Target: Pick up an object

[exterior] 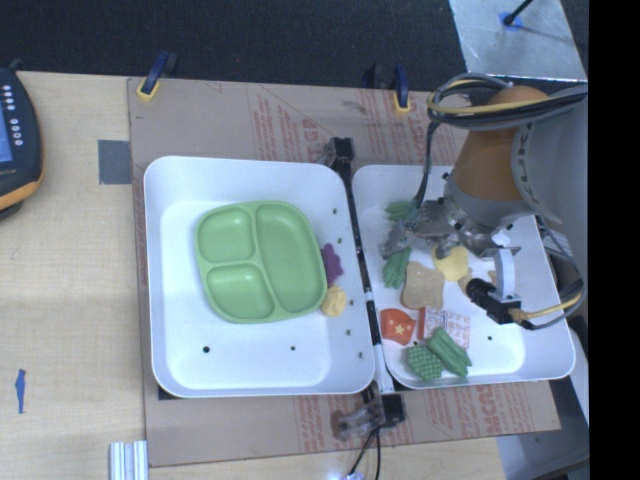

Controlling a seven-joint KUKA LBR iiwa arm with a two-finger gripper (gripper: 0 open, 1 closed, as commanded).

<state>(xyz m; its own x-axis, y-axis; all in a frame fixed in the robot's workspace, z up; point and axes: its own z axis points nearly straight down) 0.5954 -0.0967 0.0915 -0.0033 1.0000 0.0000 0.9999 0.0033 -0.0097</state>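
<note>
Two white bins (180, 368): left of the gripper (425, 230), one green divided plate (262, 261); beneath it, one tan bread slice (423, 286) among toy foods, its grip unclear.

Counter (70, 298): pale wood-look top, smooth, matt. Brown cardboard sheet (250, 118) under both bins, matt, w/ faint red print. Left bin (170, 358) & right bin (540, 353): white plastic, smooth, slight sheen. Green divided plate (262, 260): plastic, smooth, soft gloss. Bread slice (423, 286): tan, rough-looking, matt. Green knobbly toy (424, 362): bumpy surface, prob. plastic. Red piece (398, 325) & yellow piece (333, 302): smooth, plastic-like. Arm (545, 158): grey shell, smooth, semi-gloss; orange band (490, 163) smooth, w/ some shine. Tool (440, 230): dull grey metal look. Black cables (445, 118): smooth, glossy. Floor (250, 18) beyond counter: dark, rough, carpet-like.
</note>
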